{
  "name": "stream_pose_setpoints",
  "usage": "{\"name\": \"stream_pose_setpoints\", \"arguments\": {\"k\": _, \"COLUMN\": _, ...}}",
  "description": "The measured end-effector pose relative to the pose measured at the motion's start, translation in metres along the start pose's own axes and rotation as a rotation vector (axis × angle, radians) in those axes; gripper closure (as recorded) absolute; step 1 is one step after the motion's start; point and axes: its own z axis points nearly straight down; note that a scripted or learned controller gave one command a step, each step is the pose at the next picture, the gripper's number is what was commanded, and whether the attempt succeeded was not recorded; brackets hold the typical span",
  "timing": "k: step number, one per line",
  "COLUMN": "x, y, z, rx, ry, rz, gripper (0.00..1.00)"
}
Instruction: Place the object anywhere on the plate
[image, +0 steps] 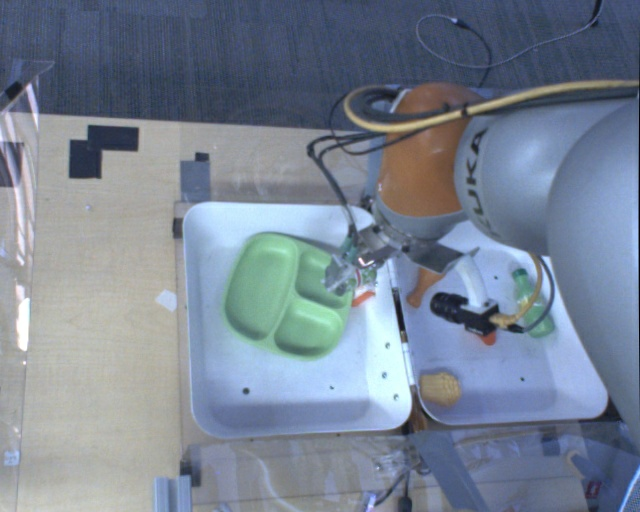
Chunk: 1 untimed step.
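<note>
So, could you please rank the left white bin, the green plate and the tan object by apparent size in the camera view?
1. Left white bin
2. Green plate
3. Tan object

Pale wood bench (90, 380) carries a left bin (280, 400) and right bin (520, 395), side by side

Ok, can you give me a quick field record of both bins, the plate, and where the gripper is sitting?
gripper: above the plate's right rim
plate: light green three-compartment plastic plate, lying in the left white bin
possible object: small orange piece just under the gripper at the plate's right edge; held or loose, cannot tell
right white bin: tan round lump in the near left corner; green bottle-shaped item partly behind the arm
placement: not confirmed
</note>
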Motion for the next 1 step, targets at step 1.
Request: {"name": "stream_pose_setpoints", "arguments": {"k": 1, "x": -0.0010, "y": -0.0004, "z": -0.0002, "rx": 0.000, "ry": 0.000, "rz": 0.002, "gripper": 0.00}}
